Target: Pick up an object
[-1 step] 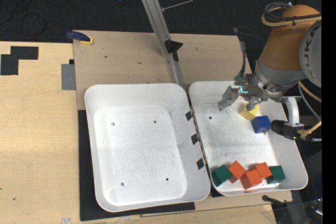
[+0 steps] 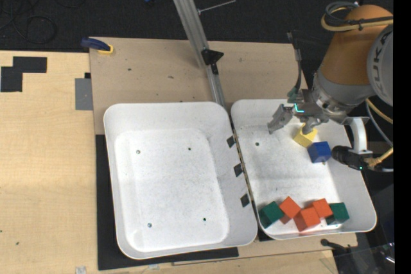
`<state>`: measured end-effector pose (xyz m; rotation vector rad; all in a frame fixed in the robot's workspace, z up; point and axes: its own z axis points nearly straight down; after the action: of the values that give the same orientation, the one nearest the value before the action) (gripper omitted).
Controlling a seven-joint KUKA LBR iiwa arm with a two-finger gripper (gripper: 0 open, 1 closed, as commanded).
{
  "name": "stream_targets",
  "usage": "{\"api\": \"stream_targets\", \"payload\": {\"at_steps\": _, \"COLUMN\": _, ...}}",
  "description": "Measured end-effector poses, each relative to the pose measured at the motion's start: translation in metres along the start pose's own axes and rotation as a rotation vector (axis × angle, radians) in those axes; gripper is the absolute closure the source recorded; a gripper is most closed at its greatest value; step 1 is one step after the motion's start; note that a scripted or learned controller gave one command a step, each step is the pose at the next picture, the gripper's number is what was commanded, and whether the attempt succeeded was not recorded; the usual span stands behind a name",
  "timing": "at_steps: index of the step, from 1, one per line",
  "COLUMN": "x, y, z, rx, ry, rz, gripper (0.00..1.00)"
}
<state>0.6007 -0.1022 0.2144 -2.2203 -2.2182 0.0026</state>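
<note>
My gripper (image 2: 295, 122) hangs over the back part of the right bin (image 2: 282, 170), open, with one grey finger (image 2: 280, 119) spread to the left and nothing between the fingers. A yellow block (image 2: 304, 137) lies just below the gripper's right side, partly covered by it. Next to it, toward the front right, sits a blue block (image 2: 318, 151). Along the bin's front edge several blocks are clustered: a green one (image 2: 271, 212), orange ones (image 2: 289, 206) (image 2: 307, 219) (image 2: 322, 207) and another green one (image 2: 338, 212).
The left bin (image 2: 170, 179) lies beside the right one, joined by black clips (image 2: 238, 169). A metal rail (image 2: 192, 29) slants up from behind the bins. Black cables and a hose (image 2: 359, 160) hang by the right bin's right rim.
</note>
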Motion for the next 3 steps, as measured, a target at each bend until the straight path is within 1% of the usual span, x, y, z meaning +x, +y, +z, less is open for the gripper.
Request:
{"api": "stream_targets", "payload": {"at_steps": 1, "x": -0.006, "y": -0.006, "z": 0.048, "rx": 0.006, "ry": 0.000, "rz": 0.000, "gripper": 0.00}}
{"api": "stream_targets", "payload": {"at_steps": 2, "x": -0.009, "y": -0.003, "z": 0.094, "rx": 0.005, "ry": 0.000, "rz": 0.001, "gripper": 0.00}}
{"api": "stream_targets", "payload": {"at_steps": 3, "x": -0.009, "y": -0.002, "z": 0.123, "rx": -0.002, "ry": -0.001, "rz": 0.002, "gripper": 0.00}}
